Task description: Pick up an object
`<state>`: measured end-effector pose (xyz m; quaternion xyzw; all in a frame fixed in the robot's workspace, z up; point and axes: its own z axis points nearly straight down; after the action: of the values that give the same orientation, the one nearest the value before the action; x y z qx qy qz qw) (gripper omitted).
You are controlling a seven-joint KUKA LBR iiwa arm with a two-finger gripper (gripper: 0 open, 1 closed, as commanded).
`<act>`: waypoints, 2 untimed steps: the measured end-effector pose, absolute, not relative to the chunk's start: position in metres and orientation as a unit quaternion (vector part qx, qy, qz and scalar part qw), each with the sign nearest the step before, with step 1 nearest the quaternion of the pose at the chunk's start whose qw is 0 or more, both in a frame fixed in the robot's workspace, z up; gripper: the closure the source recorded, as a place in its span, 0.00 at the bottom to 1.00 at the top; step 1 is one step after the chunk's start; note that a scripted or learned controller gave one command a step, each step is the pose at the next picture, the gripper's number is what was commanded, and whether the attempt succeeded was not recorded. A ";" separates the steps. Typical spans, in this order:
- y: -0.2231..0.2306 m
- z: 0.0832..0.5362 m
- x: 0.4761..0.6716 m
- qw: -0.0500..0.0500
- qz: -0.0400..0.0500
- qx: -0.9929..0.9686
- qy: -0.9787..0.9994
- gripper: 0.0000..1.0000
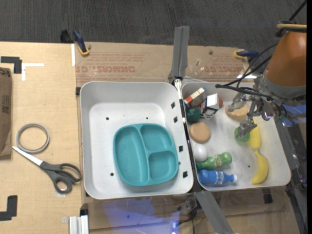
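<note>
Dark carpet is seen beyond a cardboard-covered tabletop (44, 96), on which two white bins are set side by side. A teal divided tray (146, 154) is held in the left bin (92, 130); the clutter is gathered in the right bin (278, 174). The gripper (247, 123) is lowered at the far right of that bin, directly over a small green object (242, 134) beside a yellow banana-like piece (255, 137).

The step in hand is judged to be the approach onto a chosen object, most likely the green one. Nothing can be seen clamped between the fingers, and whether they are apart or together cannot be told, since cables and metal parts are crowded there. A settled descent and a closing squeeze would be called for next.

The arm's upper part is cut off at the frame edge. The green object is partly covered, so its shape is left uncertain.
</note>
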<state>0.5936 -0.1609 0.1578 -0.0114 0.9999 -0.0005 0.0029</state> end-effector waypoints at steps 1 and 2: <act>-0.199 0.093 0.560 0.002 0.000 0.079 0.997 0.00; -0.198 0.103 0.561 0.004 -0.001 0.078 0.997 1.00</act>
<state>0.5614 -0.1982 0.1027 0.0779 0.9970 -0.0007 0.0039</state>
